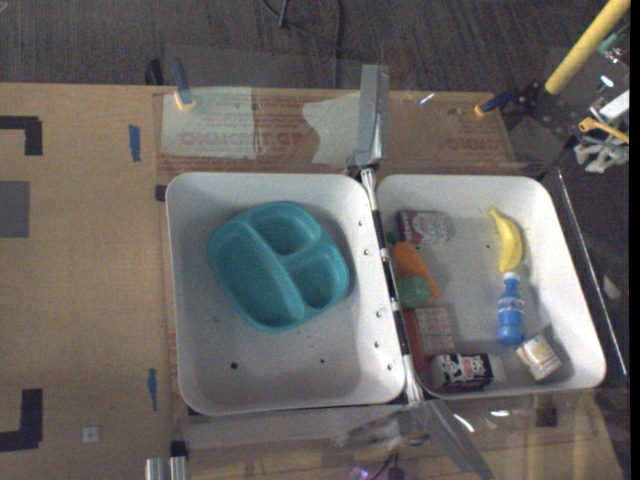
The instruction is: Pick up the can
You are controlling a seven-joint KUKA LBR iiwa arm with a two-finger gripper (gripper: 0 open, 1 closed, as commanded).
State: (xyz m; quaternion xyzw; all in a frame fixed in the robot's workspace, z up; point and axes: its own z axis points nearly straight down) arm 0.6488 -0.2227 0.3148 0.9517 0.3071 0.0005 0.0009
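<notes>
Found a brown bench at far left, with black corner marks cut off by the frame edge and short strips of blue tape. Noted a clear taped sheet above the bins, with pale lettering that looked reversed and could not be read.

Saw the left bin holding a teal divided tray, upright and set toward the upper middle, apart from the walls.

Found the rest packed into the right bin. Spotted the can on its side near the top left corner, just beside the wall shared with the other bin; made out a pale pinkish label, but no words or brand. Saw an orange and green item just below it, too blurred to name. Noted a reddish patterned box lower down, print unreadable, and beside the bottom wall a black and white carton with blotchy markings, lettering too small to tell. Found a banana further right, well apart from the can, with a blue bottle lying just below it, label illegible. Saw a small white cup with an orange band near the bottom right corner.

Noted a yellow pole at upper right, cut off by the frame. Could not tell whether the gripper was released or clenched.
</notes>
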